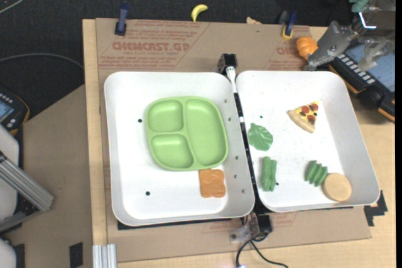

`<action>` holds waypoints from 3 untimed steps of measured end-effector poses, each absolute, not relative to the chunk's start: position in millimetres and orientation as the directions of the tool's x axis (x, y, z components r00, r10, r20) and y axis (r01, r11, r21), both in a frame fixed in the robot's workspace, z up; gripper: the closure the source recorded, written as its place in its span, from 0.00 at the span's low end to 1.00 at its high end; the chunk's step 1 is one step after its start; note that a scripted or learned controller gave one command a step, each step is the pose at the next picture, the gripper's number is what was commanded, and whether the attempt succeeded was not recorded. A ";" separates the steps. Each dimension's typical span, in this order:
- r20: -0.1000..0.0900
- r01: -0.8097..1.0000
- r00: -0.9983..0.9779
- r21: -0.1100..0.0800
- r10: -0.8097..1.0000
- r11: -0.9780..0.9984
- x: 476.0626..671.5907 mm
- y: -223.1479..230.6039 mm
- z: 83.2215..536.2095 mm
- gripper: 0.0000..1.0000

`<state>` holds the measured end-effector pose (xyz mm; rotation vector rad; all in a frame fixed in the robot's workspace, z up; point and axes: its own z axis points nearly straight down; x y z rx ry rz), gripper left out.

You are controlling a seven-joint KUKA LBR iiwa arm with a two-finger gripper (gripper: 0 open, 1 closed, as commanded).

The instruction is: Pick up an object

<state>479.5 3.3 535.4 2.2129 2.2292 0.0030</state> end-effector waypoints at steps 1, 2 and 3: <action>0.001 1.000 -0.007 0.002 1.000 0.007 479.2 61.1 535.2 0.00; 0.002 1.000 -0.008 0.003 1.000 0.008 479.1 131.5 534.9 0.00; 0.002 1.000 -0.007 0.003 1.000 0.007 479.0 182.0 534.9 0.00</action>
